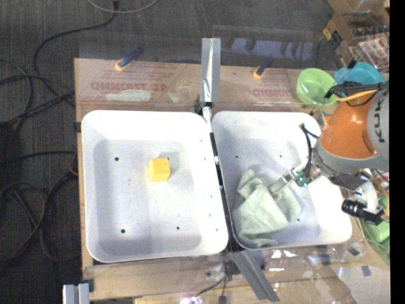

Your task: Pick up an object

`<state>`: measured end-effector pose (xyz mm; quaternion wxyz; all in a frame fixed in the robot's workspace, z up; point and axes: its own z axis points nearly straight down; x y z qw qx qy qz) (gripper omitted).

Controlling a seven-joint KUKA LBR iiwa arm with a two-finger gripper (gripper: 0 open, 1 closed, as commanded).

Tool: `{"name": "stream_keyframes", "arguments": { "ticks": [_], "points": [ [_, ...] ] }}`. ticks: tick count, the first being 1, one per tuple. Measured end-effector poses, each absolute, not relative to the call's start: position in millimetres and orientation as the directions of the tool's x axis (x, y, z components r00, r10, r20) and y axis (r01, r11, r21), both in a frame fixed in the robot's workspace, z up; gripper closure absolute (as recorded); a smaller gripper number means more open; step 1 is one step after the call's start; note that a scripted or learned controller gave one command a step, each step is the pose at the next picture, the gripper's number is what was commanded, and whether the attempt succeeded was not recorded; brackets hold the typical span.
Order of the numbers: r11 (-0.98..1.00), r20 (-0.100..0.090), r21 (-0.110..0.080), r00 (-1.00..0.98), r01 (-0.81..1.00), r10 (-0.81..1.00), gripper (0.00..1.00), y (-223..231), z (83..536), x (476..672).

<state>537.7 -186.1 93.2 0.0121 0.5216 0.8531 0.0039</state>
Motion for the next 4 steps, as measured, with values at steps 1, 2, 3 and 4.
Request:
{"name": "stream_keyframes", "arguments": {
  "ticks": [1, 2, 3, 4],
  "points": [
    [0.454, -0.018, 0.019, -0.454, 0.891, 0.891, 0.00, -161.7, 93.3, 515.0],
    [0.510, -0.019, 0.019, -0.510, 0.860, 0.860, 0.00, -109.1, 92.9, 520.4],
    [0.137, -0.002, -0.006, -0.137, 0.991, 0.991, 0.00, -166.7, 141.7, 564.9],
    [0.097, -0.004, 0.017, -0.097, 0.995, 0.995, 0.00, -171.5, 91.4, 525.4]
  ]
}}
